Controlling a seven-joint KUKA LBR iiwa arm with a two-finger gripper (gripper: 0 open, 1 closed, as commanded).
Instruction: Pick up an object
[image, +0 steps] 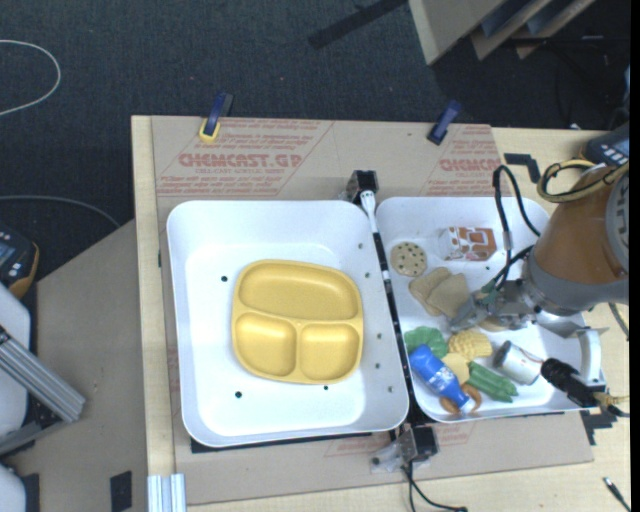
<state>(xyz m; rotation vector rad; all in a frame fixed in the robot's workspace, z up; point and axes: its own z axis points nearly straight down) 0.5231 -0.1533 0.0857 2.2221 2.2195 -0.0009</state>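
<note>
While the gripper (478, 312) hovers — grip state unclear — beside it lies a flat tan bread slice (440, 291).

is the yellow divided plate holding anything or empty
Empty: all three compartments of the yellow divided plate show bare yellow, lying flat in the left bin.

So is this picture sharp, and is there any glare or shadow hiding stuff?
Camera view: soft and low in detail, so small toys in the right bin blur together; lighting is even, with mild brightness on the left bin but no hard glare; the arm darkens the toys beneath it; the yellow plate reads clearly.
</note>
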